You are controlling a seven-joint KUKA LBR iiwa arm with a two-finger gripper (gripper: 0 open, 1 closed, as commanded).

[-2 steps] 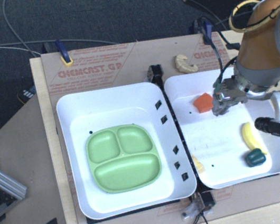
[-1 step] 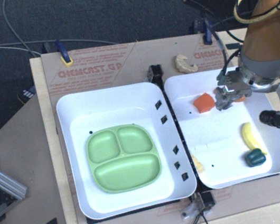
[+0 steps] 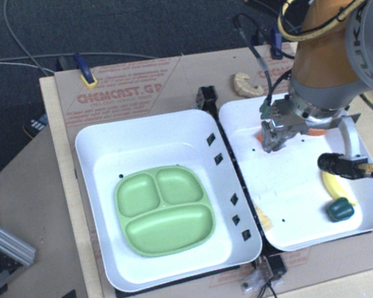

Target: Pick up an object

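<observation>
My gripper (image 3: 274, 138) hangs low over the back of the right bin (image 3: 292, 219). An orange object (image 3: 316, 132) lies under it, mostly hidden by the wrist, with only slivers showing on either side. A yellow banana (image 3: 334, 186) lies at the bin's right side, and a small dark green object (image 3: 339, 210) sits just in front of it. Both are well apart from the gripper, towards the front right.
The left bin (image 3: 102, 195) holds a green divided plate (image 3: 164, 209). A beige piece (image 3: 249, 83) lies on the bench behind the right bin. A black fitting with a yellow cable (image 3: 343, 167) overhangs the banana. Black clips line the wall between the bins.
</observation>
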